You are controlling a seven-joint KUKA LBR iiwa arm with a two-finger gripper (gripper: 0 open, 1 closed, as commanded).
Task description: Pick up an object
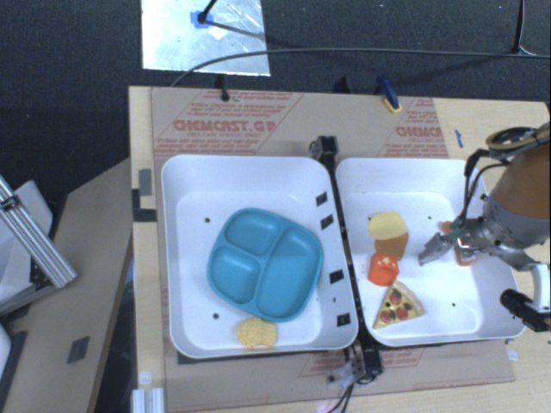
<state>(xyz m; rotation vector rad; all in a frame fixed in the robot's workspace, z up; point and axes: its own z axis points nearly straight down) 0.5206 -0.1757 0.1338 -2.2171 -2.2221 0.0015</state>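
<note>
Sitting side by side on the bench, two white bins held everything: the left bin (pixel 185 188) carried a blue divided plate (pixel 264 263) with a pale yellow lumpy piece (pixel 256 333) just below it near the front wall, and the right bin (pixel 430 188) carried a yellow-topped toy (pixel 388 231), an orange-red toy (pixel 383 269) touching its lower edge, and a pizza slice toy (pixel 398 305) just in front of those. The gripper (pixel 441 246) hung low inside the right bin, right of the three toys and apart from them, its grey fingers (pixel 430 249) spread and holding nothing. A small orange piece (pixel 463 255) showed beside the wrist. The pizza slice lay flat, its tip pointing up-left, crust toward the bin's front-right.
</note>
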